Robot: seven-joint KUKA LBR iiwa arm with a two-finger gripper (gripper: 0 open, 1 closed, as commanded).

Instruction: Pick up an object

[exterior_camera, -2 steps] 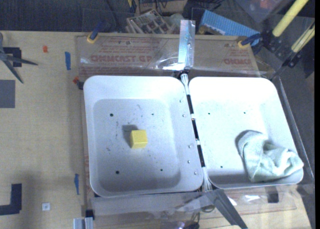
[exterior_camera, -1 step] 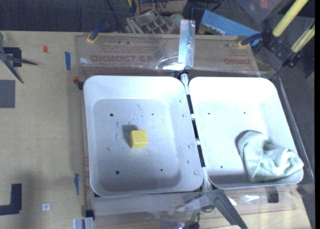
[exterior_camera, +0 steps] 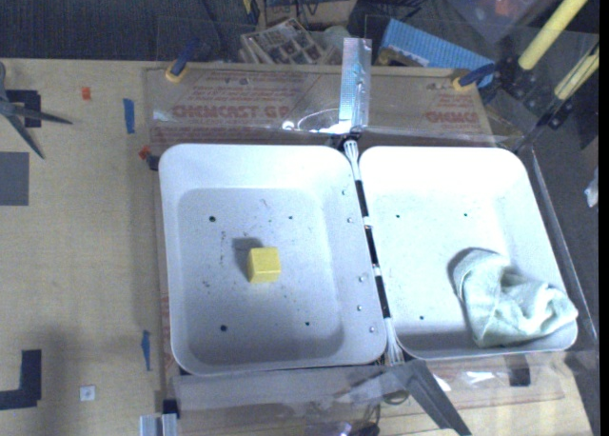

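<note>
1. Closest to the camera are the front rims of two shallow white bins, the left bin [exterior_camera: 276, 360] and the right bin [exterior_camera: 447, 160], set side by side and touching along a centre seam.
2. Right bin, on the side my arm reaches in from: a crumpled pale cloth [exterior_camera: 509, 306] is heaped in the front corner, against the wall on my entry side.
3. Left bin, the far one from my reach, beyond the seam: a small yellow block [exterior_camera: 265, 264] lies alone near the middle of the floor, well apart from every wall.
4. I cannot tell whether my gripper is apart or together.
5. Progress, as I judge it: nothing is lifted. Both objects rest on the bin floors, so choosing one, approaching, closing and raising all remain.
6. Reaching in, I would meet the cloth first. The block means crossing the seam.
</note>
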